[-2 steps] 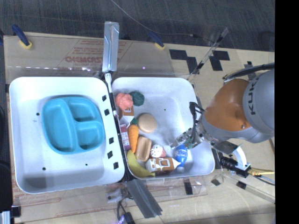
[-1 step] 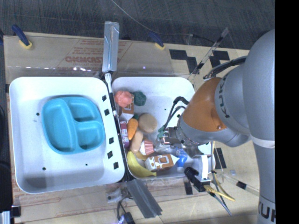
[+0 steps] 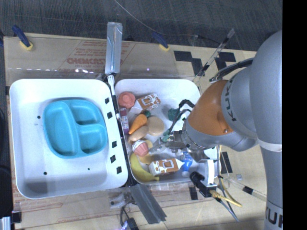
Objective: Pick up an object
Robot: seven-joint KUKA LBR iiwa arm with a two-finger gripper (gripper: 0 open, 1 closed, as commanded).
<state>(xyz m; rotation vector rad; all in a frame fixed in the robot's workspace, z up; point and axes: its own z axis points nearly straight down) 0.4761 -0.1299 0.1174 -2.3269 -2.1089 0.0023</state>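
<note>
Arm (image 3: 259, 104), grey with orange band, is the thing closest to the lens; it bulks over the right side of the right bin (image 3: 125, 87) and hides that bin's right wall.

Landmark for all notes: right bin.

- Gripper (image 3: 173, 139) sits low inside the right bin, right of centre, among the toys. Cannot tell if it is released or clenched; nothing visibly gripped.
- Carrot (image 3: 138, 122), orange with green top, lies at the bin's centre-left, tilted.
- Beige rounded piece (image 3: 155, 126) touches the carrot on its right, just beside the gripper.
- Pink round item (image 3: 126, 99) in the bin's upper left corner.
- Small carton (image 3: 148, 101) with brown and white print, just right of the pink item, near the bin's top wall.
- Cupcake-like piece (image 3: 141, 148), pink with pale top, below the carrot.
- Banana (image 3: 138, 170) curves along the bin's lower left corner.
- Second carton (image 3: 164, 166) lies on its side near the bin's bottom wall, touching the banana's right end.
- Small teal piece (image 3: 172, 112) right of the beige piece, partly behind a black cable.
- Left bin (image 3: 24, 128) adjoins the right bin's left wall; it holds a blue divided tray (image 3: 74, 127).
- Both bins rest on the surface (image 3: 57, 51), brown with red print visible above the left bin.
</note>
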